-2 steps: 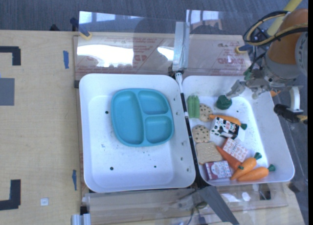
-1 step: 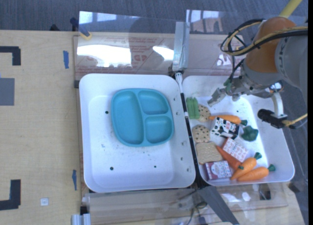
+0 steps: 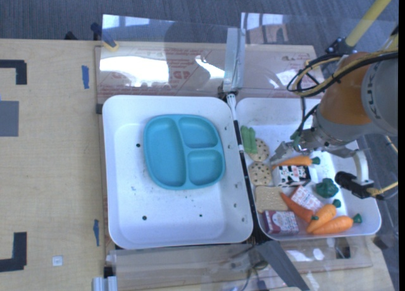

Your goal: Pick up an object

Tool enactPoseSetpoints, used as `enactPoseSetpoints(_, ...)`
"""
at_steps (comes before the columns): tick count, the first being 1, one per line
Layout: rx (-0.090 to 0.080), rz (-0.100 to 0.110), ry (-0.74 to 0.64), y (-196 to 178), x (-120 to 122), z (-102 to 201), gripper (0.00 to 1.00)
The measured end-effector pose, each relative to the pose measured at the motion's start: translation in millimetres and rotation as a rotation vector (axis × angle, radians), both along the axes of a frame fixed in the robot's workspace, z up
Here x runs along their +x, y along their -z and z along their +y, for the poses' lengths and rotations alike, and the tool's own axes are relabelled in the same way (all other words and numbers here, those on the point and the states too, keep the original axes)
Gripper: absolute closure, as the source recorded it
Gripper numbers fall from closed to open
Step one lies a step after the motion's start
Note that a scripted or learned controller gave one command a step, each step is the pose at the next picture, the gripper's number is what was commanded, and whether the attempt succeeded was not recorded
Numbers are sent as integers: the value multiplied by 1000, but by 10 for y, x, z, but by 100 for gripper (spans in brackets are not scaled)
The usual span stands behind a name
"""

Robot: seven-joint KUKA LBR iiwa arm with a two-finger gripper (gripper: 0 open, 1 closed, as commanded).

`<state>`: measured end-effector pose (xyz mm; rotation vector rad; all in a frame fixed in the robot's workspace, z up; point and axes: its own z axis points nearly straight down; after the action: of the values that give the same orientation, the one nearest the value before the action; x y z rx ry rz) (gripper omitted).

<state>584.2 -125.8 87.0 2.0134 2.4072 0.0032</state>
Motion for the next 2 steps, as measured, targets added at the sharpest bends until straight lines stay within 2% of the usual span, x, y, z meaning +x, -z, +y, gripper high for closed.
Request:
enactPoseSetpoints(1, 2, -1, 36, -9, -842, 284, 0)
enactPoseSetpoints(2, -1, -12, 37, -124, -813, 275, 100)
